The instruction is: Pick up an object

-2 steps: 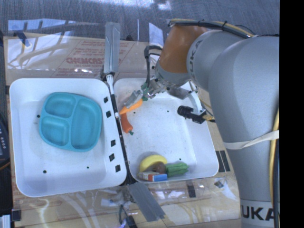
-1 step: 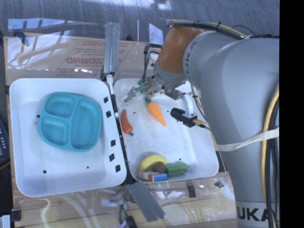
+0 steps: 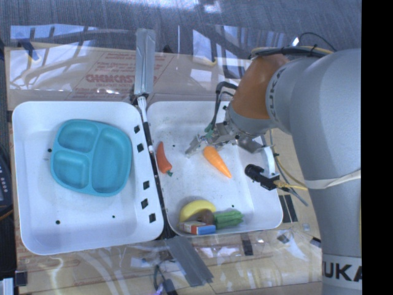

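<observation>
hovering mid-bin, gripper [image 3: 204,140] spread just beside carrot [image 3: 217,161].

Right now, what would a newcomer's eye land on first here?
Likely the big grey arm reaching in from the right, its gripper low in the right bin beside the carrot. Next, the blue plate alone in the left bin, and a cluster of toys around a banana at the right bin's near edge.
</observation>
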You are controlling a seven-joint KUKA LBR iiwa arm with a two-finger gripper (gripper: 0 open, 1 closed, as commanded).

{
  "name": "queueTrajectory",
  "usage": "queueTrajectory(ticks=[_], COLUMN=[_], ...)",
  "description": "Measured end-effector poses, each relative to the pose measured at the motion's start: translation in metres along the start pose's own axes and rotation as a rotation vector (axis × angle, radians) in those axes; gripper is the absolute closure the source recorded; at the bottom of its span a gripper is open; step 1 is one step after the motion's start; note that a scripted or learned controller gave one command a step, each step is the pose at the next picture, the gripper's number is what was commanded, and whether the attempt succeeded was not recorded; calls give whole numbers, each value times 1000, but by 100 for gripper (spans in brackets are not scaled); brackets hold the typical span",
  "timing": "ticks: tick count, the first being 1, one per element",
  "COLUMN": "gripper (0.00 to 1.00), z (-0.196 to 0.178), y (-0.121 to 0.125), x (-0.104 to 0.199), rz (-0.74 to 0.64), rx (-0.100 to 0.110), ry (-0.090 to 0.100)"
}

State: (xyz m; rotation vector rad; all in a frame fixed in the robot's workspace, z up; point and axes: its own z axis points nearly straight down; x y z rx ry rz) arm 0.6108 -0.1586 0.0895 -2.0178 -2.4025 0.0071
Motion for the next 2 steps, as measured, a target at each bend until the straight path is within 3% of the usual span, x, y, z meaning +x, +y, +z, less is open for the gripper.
queueTrajectory(ticks=[1,2], gripper=[100,100], z=[-7,-138], y=[1,7], x=[1,68], rz=[-5,29], rx=[4,-4], ry=[2,1])
